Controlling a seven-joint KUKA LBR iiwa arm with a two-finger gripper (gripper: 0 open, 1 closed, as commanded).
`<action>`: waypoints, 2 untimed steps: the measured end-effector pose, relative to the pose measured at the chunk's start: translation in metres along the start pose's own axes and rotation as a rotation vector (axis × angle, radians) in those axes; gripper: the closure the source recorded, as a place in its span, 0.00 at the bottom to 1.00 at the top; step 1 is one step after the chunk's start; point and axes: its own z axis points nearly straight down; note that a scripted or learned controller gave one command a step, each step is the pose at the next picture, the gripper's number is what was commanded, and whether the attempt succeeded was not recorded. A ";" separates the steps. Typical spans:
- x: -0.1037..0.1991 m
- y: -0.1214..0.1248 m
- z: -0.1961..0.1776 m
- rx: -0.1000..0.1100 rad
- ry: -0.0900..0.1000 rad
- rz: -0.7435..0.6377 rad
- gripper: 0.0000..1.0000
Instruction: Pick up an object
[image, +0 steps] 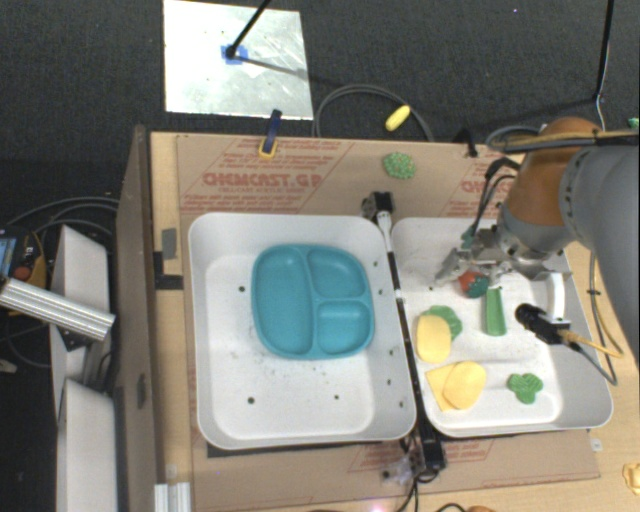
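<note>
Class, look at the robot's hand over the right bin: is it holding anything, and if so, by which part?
It cannot be told. The hand sits low over a small red object beside the green stick, but no grip is visible.

"CHEMCAST GP" printed red on cardboard sheet (250, 180)

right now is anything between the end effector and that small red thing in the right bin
Nothing visible stands between them. The end effector hangs at the back of the right bin, right over the small red object. The green stick lies just beside the red piece, close enough that it might get bumped.
</note>
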 end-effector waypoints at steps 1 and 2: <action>-0.003 -0.043 -0.001 -0.002 -0.001 0.000 0.00; -0.017 -0.081 0.000 -0.001 -0.001 0.001 0.00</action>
